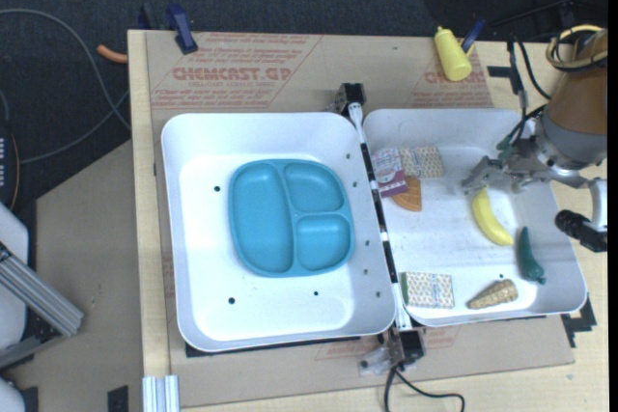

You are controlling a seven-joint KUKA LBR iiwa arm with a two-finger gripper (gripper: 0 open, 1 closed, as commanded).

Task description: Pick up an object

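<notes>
Camera view looks down on a bench with two shallow white bins side by side. The left white bin holds a light blue plastic plate with three sections. The right white bin holds the small things to pick from.

In the right bin lies a curved yellow banana. Just beside it, toward the right edge, is a dark green pointed thing. Near the front wall are a tan cone-shaped thing and a small square packet with dots. Near the middle wall are another dotted packet and a flat orange piece.

The grey arm with the orange band reaches in from the right. Its metal gripper hangs over the back of the right bin, just above the top end of the banana. Its fingers look spread apart, and nothing is between them.

I think this is the reaching step. The gripper is lining up, and the banana looks like the closest thing to grab. Nothing is picked up yet.

Next, the gripper would need to go down so one finger sits on each side of the banana. Then it should squeeze and lift. The banana is smooth and curved, so it could slip out or roll away.
</notes>
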